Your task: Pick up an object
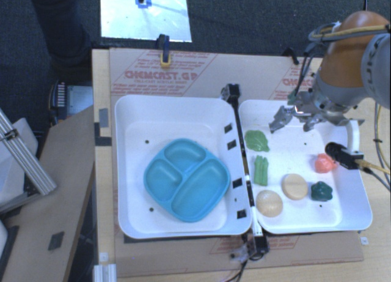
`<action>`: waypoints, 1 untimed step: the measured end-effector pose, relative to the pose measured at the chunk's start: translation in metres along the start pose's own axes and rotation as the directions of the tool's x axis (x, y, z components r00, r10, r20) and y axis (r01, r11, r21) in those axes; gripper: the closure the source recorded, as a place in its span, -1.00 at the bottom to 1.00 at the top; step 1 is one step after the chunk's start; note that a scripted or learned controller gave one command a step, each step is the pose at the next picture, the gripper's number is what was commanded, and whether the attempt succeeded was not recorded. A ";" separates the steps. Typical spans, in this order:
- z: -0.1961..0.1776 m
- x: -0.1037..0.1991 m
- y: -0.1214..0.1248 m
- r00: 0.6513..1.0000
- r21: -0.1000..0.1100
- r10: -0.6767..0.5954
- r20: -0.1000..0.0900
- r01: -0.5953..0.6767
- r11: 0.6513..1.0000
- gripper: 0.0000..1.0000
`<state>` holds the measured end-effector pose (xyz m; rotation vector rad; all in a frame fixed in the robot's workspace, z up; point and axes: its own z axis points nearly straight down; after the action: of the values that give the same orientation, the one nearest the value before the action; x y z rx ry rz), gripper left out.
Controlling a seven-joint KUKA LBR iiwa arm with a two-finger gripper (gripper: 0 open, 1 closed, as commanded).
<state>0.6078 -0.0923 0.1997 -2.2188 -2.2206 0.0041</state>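
Observation:
My gripper (294,119) hangs over the back of the right bin (351,216), open, with nothing between its fingers. In front of it to the left lies a leafy green piece (256,141), and a green pod-like piece (261,170) lies nearer the front. Two tan round pieces (295,186) (269,203) rest toward the front of that bin. Beside them on the right sits a dark green piece (321,191). A red-orange piece (324,164) lies near the right wall.
The left bin (131,122) holds a blue divided plate (186,178). A black-clipped divider (237,146) joins the two bins. The bins rest on cardboard (183,70) on the bench.

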 end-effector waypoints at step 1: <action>0.058 0.002 0.008 1.000 0.000 0.000 0.000 0.000 1.000 -1.00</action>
<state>0.6159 -0.0908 0.1415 -2.2187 -2.2209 0.0033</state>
